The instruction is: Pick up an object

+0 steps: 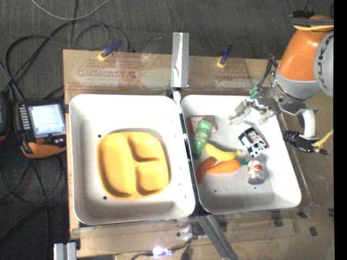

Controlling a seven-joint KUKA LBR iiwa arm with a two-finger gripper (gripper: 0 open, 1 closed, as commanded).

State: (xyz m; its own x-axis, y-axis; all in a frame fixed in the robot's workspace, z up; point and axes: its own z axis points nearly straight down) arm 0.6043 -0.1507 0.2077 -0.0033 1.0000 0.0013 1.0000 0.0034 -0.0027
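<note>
- Yellow divided tray [134,163] sits in the left bin [81,145], nearest the front edge.
- Right bin [282,194] has a small can [255,171], carrot [223,167], banana [221,153], green bottle [202,135] and a black-and-white box [253,140].
- Gripper [250,111] hangs over the bin's back part, fingers spread apart, nothing between them; the box lies just in front of it.

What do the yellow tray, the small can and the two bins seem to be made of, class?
Yellow tray: probably moulded plastic, with a smooth, slightly glossy look and rounded compartments. Small can: likely metal under a red and white printed label, with a pale shiny top. Bins: seemingly thin white plastic, smooth with soft rounded rims.
</note>
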